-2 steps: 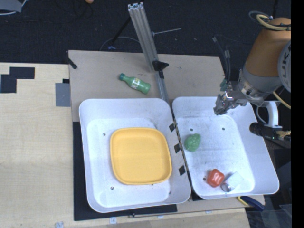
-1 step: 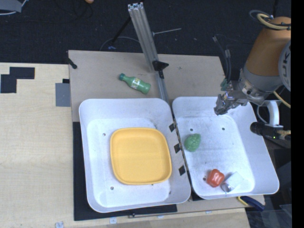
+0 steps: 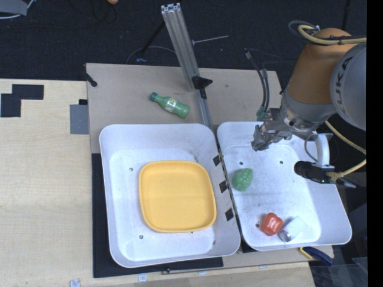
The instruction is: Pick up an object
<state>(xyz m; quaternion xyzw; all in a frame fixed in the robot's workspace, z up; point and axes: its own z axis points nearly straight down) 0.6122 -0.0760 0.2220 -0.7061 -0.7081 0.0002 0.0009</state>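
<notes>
Pale wooden bench (image 3: pixel 42 178) against dark floor (image 3: pixel 72 28) strewn with cables.

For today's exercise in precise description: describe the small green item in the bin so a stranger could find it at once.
Start at the right-hand shallow white bin, the one without the square yellow plate. Along its left wall, about halfway down, lies a small rounded green lumpy object. Its bin-mate, a small red object, sits nearer the front edge; the green plastic bottle lies outside the bins, on the board behind.
</notes>
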